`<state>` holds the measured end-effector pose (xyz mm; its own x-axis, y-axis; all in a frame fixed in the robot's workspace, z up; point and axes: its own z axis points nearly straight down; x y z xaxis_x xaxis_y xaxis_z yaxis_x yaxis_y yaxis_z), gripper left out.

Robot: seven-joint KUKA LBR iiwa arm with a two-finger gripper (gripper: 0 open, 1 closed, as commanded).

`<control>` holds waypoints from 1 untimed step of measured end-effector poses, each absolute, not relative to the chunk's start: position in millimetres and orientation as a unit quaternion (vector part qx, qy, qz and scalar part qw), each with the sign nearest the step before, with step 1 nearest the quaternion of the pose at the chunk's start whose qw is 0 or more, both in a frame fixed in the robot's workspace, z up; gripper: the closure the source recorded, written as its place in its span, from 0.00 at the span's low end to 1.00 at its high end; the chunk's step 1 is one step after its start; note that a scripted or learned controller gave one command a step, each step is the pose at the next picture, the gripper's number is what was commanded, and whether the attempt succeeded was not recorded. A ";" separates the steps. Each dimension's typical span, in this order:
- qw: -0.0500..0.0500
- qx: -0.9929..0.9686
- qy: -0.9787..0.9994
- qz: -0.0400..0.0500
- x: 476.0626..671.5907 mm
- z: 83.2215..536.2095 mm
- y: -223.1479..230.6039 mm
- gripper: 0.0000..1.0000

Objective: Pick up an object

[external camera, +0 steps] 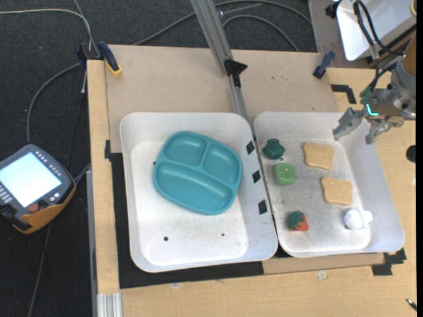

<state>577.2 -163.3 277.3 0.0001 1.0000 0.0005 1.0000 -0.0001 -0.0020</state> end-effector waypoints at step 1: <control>0.000 -0.707 -0.707 0.000 577.7 278.1 -163.3 0.00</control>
